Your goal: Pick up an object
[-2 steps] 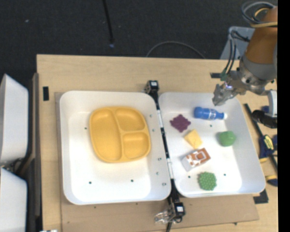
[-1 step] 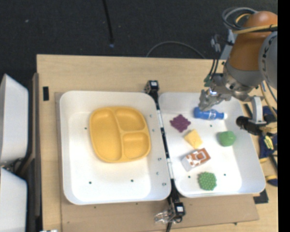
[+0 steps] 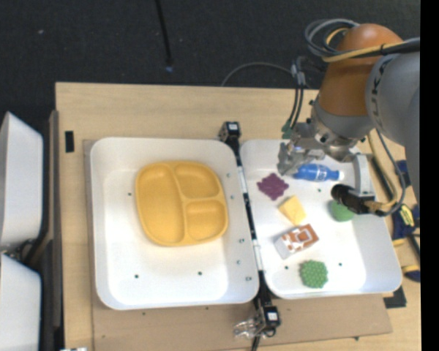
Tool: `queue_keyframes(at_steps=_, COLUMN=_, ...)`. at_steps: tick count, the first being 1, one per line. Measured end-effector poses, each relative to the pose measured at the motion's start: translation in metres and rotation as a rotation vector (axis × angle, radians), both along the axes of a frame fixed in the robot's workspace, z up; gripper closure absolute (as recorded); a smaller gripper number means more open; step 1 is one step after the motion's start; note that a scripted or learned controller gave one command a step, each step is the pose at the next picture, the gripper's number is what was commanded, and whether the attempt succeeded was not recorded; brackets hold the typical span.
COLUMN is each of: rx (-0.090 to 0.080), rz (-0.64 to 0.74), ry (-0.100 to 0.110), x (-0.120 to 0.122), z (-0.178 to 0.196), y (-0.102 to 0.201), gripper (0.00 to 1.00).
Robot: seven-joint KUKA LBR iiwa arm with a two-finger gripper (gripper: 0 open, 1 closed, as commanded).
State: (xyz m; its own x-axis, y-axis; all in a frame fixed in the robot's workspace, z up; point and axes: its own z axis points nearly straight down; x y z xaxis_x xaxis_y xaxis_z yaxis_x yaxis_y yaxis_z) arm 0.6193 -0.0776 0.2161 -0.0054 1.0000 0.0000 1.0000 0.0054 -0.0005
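Objects (image 3: 295,210) in right bin (image 3: 373,269) on wooden bench (image 3: 132,108), dark floor (image 3: 95,28); hand (image 3: 293,158) state unclear

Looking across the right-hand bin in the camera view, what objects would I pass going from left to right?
Purple block → yellow wedge → blue bottle → green piece by the bin's right wall.

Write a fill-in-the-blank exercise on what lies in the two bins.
1. The yellow divided tray lies in the ____ bin.
2. The blue bottle lies beside the gripper in the ____ bin.
3. The knobbly ball near the right bin's front edge is ____ in colour.
4. The tray has ____ compartments.

Missing words: left; right; green; three
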Motion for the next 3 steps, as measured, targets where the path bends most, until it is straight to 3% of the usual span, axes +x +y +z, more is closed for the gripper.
queue_keyframes(at_steps=1, rx=0.002, rz=0.002, ry=0.000, x=-0.004, z=0.001, y=0.047, gripper=1.00)
queue_keyframes(at_steps=3, rx=0.003, rz=0.003, ry=0.000, x=-0.041, z=0.031, y=0.149, gripper=1.00)
